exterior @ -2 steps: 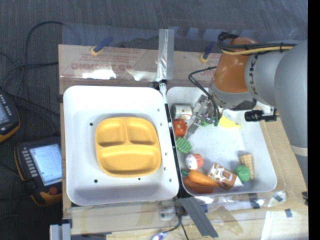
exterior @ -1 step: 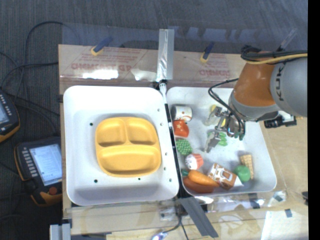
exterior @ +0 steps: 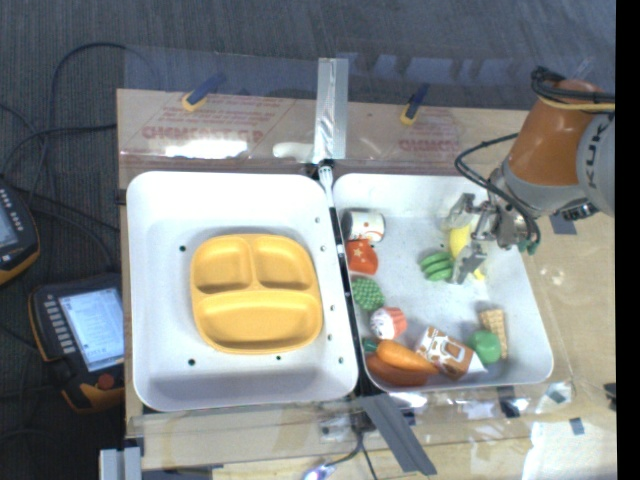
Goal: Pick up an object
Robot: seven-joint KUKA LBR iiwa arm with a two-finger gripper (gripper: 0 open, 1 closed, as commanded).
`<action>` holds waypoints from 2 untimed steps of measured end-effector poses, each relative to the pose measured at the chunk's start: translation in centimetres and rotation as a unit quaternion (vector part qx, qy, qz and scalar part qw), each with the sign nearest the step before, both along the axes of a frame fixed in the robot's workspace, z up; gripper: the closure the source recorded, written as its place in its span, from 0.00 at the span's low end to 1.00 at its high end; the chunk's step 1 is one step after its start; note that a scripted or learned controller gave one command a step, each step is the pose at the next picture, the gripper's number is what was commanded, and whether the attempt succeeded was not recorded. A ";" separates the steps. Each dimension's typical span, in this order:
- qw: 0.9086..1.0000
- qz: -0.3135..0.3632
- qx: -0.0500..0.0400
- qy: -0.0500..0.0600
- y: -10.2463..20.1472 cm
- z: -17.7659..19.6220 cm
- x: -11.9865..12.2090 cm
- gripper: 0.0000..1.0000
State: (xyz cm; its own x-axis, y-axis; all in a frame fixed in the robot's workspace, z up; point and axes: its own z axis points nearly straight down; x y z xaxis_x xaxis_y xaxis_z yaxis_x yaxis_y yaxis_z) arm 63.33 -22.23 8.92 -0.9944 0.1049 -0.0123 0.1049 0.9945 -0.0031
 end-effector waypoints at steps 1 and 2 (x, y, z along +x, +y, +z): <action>1.000 0.000 -0.001 -0.003 0.0 1.2 0.2 1.00; 0.990 -0.140 0.002 -0.004 -0.1 0.3 -3.2 1.00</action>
